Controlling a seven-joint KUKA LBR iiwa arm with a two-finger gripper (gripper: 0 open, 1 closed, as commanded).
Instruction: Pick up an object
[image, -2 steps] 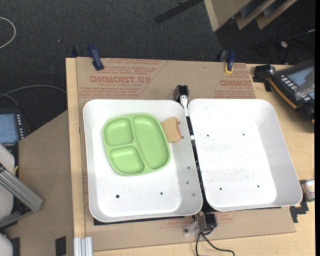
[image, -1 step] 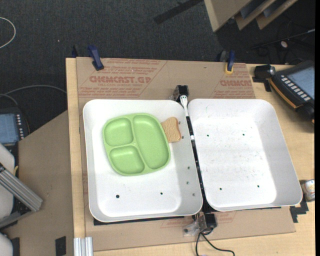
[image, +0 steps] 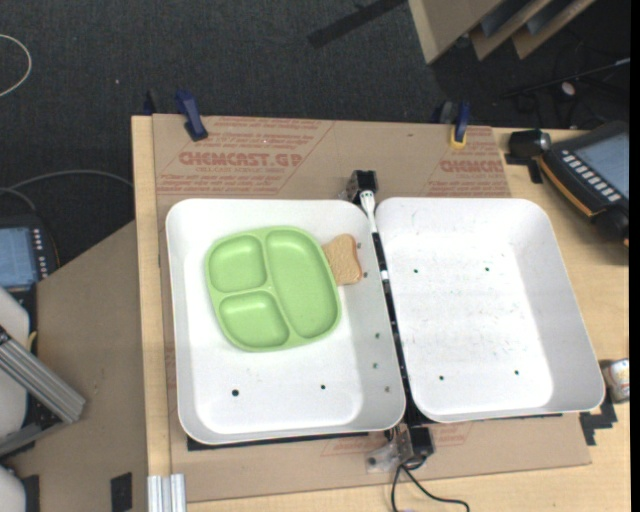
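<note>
We look down at a slant on a worktop (image: 150, 300) covered by a brown board with red lettering along its far edge. Two shallow white bins sit on it side by side, their inner rims touching down the middle. In the left bin (image: 200, 400) lies a green plate (image: 272, 288) with three compartments: two smaller ones on the left and one long one on the right. It lies flat in the far half of that bin, nearer the bin's left wall than its right. Just beside the plate's far right corner lies a tan piece (image: 344, 259), flat and roughly rectangular, like a cracker. Its left edge touches or slightly overlaps the plate's rim, and we cannot tell which. It lies between the plate and the bin's right wall, apart from that wall. The near half of the left bin shows white floor with a few small dark dots. The right bin (image: 480, 330) shows white floor with similar dots and faint grey specks. Two blue clamps (image: 190, 115) grip the board's far edge, one above each bin. A dark handheld screen (image: 590, 175) rests past the right bin's far corner. We cannot tell the state of the tool, neither how far open it is nor whether it has hold of anything.
</note>
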